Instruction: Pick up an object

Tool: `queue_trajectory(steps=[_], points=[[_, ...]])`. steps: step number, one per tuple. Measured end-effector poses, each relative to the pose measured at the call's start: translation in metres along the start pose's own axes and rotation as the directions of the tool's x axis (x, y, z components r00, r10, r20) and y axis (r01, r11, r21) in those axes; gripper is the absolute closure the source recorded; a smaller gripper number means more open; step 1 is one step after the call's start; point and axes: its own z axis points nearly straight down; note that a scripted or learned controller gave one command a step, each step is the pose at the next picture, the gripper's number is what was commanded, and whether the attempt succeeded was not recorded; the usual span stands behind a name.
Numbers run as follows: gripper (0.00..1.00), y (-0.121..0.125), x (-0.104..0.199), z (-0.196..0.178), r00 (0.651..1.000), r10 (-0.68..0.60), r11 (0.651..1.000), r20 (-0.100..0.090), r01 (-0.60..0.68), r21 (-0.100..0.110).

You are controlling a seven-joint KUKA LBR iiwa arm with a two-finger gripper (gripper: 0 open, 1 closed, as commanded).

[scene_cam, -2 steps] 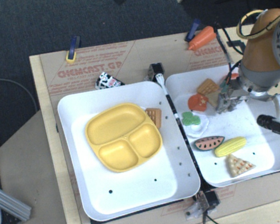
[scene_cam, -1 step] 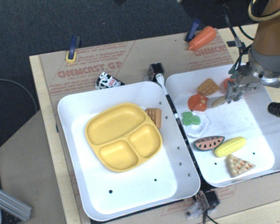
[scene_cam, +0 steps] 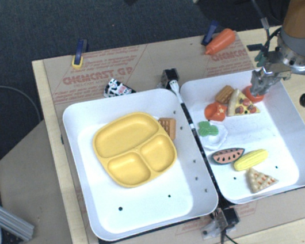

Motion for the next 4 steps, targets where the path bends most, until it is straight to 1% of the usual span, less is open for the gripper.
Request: queue_trajectory(steps=[1,2,3,4], points=[[1.00,0.001,0.000,-0.007,1.000,0.001,1.000,-0.001,-0.001,0.003],[1.00,0.014,0.061,-0.004,1.000,-0.004,1.000,-0.004,0.004,0.005],[1.00,0.019,0.123,-0.007,1.000,-0.004,1.000,-0.003,0.004,0.005],[1.00,0.013,0.174,-0.015,1.000,-0.004,1.000,-0.005,0.004,0.006]])
